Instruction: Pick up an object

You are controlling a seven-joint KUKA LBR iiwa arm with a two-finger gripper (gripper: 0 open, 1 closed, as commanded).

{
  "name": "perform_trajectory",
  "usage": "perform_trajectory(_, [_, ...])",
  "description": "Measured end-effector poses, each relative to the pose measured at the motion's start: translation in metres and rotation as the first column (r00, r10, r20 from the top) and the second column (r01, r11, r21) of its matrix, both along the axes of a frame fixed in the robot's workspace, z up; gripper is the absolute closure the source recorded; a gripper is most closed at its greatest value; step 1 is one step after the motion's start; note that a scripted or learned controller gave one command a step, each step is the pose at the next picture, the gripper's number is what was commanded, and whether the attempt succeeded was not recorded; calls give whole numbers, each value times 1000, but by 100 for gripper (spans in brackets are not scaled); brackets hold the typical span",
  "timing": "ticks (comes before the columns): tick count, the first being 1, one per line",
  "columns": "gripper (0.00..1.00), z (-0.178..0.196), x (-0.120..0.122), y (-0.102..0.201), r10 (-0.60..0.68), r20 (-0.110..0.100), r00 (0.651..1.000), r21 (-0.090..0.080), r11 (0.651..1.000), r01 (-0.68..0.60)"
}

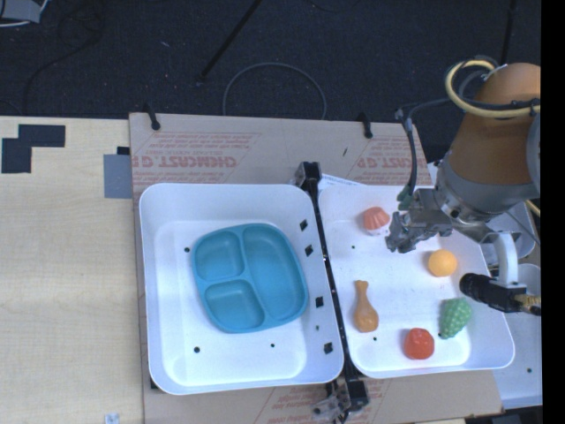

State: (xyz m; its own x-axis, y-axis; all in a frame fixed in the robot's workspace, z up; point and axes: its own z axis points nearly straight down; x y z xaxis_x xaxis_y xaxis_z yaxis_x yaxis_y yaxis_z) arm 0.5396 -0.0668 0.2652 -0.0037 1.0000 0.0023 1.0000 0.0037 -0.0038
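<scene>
The right bin [388, 369] holds several toy foods: a pink-red piece [375, 219] at the back, an orange ball [441, 262], a tan chicken drumstick [365, 306], a red tomato-like piece [418, 344] and a green bumpy piece [455, 317]. My gripper [402, 237] hangs low over this bin, just right of the pink-red piece and left of the orange ball. Nothing shows between its dark fingers.
The left bin [168, 360] holds a blue divided plate [250, 276]. A black divider [322, 272] runs between the bins. The arm's grey body and orange band [499, 140] rise at the right over the bin's far right corner.
</scene>
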Motion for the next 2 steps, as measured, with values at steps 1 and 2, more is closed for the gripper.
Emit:
perform_trajectory(1, [100,-15,-4,59,1,-2,1000,0,1000,-1])
perform_trajectory(2, [100,-35,-18,109,0,-3,1000,-1,1000,0])
